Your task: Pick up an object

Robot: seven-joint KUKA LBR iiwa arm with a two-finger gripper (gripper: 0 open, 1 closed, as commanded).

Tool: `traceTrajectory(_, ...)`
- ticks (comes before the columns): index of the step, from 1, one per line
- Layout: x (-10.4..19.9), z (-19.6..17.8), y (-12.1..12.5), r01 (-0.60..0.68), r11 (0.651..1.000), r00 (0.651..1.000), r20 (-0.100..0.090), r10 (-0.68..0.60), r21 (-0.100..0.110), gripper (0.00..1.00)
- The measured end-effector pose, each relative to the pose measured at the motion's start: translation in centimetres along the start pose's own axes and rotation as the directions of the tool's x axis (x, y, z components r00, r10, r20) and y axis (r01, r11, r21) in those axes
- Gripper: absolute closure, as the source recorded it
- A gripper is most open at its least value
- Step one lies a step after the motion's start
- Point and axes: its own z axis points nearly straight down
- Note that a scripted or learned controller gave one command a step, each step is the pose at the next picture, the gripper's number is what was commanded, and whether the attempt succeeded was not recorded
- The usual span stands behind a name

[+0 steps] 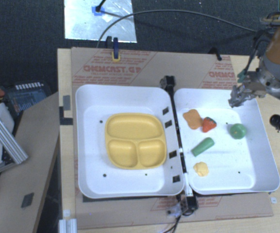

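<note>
arm [279,64]: grey rounded wrist housing | orange band above it, toward 12 o'clock | thin dark cables looping along the orange section near 11 o'clock | gripper [236,100]: dull grey metal, small and blocky, at the arm's 8 o'clock end

Red print "CHEMCAST GP" on the brown protective sheet [130,64] under the bins, left of centre; repeated at right, partly legible.

Dark carpet floor [23,23] — a shiny metal sheet [100,13] lies on it; cardboard [144,64] covers the bench.
</note>
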Motion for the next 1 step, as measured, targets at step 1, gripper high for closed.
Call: traceTrajectory(1,5.39,1.82,0.07,0.004,1.0,1.0,-0.002,-0.004,0.002,1.0)
